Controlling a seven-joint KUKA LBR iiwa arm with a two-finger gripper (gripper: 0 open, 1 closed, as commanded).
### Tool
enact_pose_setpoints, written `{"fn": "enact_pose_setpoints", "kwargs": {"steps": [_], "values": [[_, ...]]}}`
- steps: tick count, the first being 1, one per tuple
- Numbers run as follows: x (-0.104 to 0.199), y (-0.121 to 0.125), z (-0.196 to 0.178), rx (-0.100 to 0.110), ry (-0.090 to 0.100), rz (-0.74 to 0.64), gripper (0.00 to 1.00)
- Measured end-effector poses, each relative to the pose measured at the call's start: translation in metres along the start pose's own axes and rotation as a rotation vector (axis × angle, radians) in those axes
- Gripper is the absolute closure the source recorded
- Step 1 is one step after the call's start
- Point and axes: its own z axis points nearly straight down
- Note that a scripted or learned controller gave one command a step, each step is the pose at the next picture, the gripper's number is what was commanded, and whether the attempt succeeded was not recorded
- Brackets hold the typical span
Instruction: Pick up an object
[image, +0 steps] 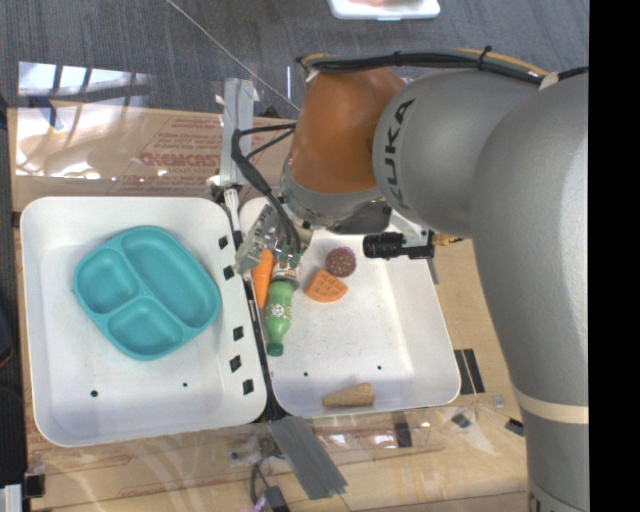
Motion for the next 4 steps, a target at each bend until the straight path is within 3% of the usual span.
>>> {"fn": "enact_pose_setpoints", "kwargs": {"steps": [1,2,3,4], "values": [[0.047,0.009,-0.056,-0.005,-0.008,0.354,1.0],[0.084,-0.004,-0.093,-0.003,-0.008,0.032,1.0],[0.079,-0.006,-0.121,-0.003,-0.009,-0.111,1.0],[0.115,0.008,-0.02,0.002,-0.001,-0.197,1.0]]}}
